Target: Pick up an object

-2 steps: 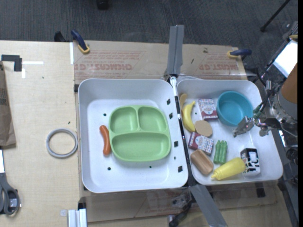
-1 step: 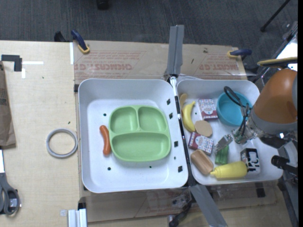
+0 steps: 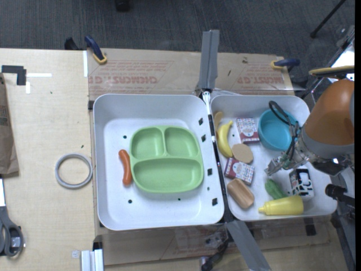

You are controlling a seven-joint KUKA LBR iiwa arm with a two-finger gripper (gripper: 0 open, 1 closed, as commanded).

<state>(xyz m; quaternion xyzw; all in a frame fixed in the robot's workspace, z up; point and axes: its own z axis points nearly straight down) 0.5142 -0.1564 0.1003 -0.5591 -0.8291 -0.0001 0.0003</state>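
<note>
The right bin (image 3: 251,99) holds a banana (image 3: 224,138), two small red-and-white cartons (image 3: 247,130) (image 3: 240,171), a round tan biscuit (image 3: 243,152), a blue bowl (image 3: 275,132), a brown bread roll (image 3: 241,194), a green vegetable (image 3: 274,188), a yellow squeeze bottle (image 3: 282,206) and a black-and-white can (image 3: 302,182). My gripper (image 3: 280,164) hangs low in this bin, just below the bowl, above the green vegetable and left of the can. Nothing visibly hangs from it. The grey arm with its orange band (image 3: 334,110) covers the bin's right side.
The left bin (image 3: 107,168) holds a green divided plate (image 3: 167,159) and an orange sausage (image 3: 125,166) beside it. A grey tape ring (image 3: 74,170) lies on the bench to the left. Clamps sit at the bench's back edge.
</note>
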